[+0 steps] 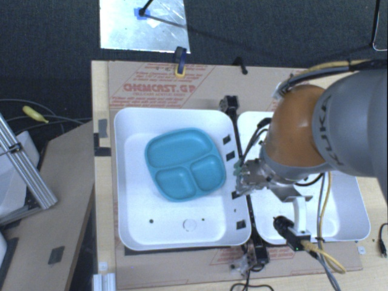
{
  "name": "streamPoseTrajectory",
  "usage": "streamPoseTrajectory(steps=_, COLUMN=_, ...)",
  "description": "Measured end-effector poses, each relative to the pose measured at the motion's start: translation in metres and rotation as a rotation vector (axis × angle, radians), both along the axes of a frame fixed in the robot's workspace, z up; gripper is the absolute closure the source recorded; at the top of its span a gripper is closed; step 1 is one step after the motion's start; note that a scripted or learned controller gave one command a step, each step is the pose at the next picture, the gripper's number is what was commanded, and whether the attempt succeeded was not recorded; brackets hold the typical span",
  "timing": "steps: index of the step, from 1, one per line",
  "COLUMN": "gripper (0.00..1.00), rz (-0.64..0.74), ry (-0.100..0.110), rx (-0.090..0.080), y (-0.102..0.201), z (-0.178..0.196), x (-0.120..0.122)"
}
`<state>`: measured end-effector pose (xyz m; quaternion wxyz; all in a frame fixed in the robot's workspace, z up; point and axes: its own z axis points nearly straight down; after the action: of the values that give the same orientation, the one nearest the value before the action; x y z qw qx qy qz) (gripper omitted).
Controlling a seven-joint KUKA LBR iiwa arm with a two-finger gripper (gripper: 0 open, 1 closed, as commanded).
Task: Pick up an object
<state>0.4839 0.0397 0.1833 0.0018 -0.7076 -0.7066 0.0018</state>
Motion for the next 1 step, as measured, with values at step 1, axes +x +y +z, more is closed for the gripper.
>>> streamPoseTrajectory(steps=1, gripper=1.00, rz=0.010, ry=-0.011, rx=0.004, y=0.0493, z=0.0577, x=0.0036)
